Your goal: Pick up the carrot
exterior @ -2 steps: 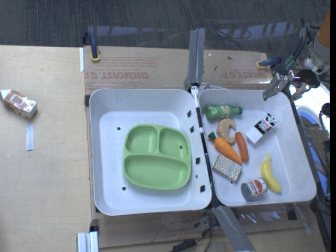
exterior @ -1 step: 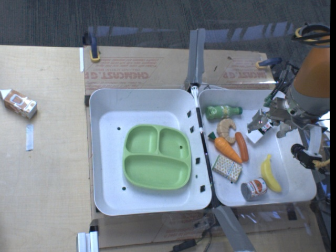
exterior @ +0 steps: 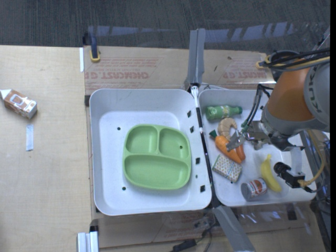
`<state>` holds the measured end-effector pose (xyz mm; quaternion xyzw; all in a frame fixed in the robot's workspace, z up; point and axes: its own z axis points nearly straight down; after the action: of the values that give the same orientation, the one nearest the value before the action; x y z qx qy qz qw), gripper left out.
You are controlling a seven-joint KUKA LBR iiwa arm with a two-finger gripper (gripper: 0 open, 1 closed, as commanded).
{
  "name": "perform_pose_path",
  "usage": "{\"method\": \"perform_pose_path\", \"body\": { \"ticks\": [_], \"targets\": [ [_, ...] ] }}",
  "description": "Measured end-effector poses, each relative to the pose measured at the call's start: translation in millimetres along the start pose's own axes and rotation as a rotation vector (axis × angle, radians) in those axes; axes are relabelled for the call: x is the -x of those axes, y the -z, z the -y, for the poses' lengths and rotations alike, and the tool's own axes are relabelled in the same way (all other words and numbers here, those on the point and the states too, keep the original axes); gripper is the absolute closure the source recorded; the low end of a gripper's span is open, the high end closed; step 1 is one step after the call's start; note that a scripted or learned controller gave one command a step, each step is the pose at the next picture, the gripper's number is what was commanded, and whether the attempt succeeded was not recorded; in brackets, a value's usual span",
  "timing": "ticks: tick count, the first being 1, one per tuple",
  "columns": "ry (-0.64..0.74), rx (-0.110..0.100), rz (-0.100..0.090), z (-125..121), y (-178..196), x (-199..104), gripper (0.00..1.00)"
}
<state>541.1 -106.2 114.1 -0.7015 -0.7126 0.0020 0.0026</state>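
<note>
Nearest the camera in the right bin (exterior: 223, 197), a tin can (exterior: 254, 189) is lying beside a banana (exterior: 270, 175) and a speckled sponge (exterior: 227, 168). Just beyond, the carrot (exterior: 230, 147) is resting near the bin's left wall, the gripper (exterior: 239, 139) sitting right over it; whether the fingers are spread or pinching is impossible to tell. A pale shrimp-like item (exterior: 227, 125) and a green bottle (exterior: 222, 111) are lying farther back. The left bin (exterior: 105, 140) is holding a green divided plate (exterior: 157, 157). A small carton (exterior: 20, 104) is lying on the wooden counter (exterior: 42, 182); dark carpet is running behind.
</note>
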Motion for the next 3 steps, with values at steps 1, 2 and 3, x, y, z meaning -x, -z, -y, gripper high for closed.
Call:
{"method": "perform_pose_path", "body": {
  "ticks": [1, 2, 3],
  "targets": [
    [0.246, 0.002, 0.000, 26, 4, -13, 0.00],
    [0.406, 0.003, 0.001, -36, -24, -6, 0.00],
    [0.402, 0.002, 0.001, -35, -17, -5, 1.00]
  ]
}}
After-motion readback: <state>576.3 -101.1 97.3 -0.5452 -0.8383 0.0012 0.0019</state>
